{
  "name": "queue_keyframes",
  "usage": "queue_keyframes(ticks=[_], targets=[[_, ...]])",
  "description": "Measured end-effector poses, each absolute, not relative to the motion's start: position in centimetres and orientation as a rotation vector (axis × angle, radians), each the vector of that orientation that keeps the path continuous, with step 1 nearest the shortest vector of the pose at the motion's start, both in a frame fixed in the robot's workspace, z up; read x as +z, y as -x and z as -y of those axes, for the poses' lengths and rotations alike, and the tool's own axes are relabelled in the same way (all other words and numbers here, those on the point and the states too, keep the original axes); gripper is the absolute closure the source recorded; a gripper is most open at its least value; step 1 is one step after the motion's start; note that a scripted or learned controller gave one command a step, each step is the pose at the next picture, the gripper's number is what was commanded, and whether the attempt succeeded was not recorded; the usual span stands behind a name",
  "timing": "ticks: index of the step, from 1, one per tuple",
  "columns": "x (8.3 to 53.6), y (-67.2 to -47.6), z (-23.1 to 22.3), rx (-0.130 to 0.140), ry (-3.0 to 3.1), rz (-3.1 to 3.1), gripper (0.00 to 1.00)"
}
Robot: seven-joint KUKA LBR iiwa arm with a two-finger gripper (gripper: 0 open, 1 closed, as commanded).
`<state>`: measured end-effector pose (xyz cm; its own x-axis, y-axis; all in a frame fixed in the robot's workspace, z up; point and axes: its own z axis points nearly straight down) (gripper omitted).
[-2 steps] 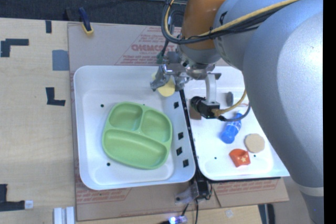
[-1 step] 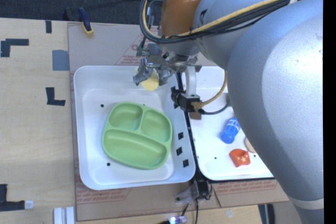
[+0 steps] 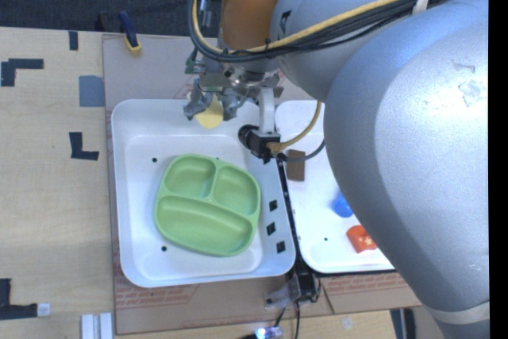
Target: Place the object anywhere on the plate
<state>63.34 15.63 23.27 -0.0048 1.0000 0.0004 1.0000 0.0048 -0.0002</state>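
The green sectioned plastic plate (image 3: 209,205) lies in the left white bin (image 3: 127,171), toward the table's near edge. Beyond it, by the bin's far rim, the gripper (image 3: 211,109) grasps a pale yellow rounded object (image 3: 210,119). Let go here, it would likely miss the plate.

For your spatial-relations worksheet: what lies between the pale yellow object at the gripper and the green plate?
In the camera view, only bare white bin floor lies between the pale yellow object at the gripper and the green plate.
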Motion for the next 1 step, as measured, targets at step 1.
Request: queue_keyframes(ticks=[1], targets=[[23.38, -63.79, -14.80, 0.003, 2.221, 2.223, 1.00]])
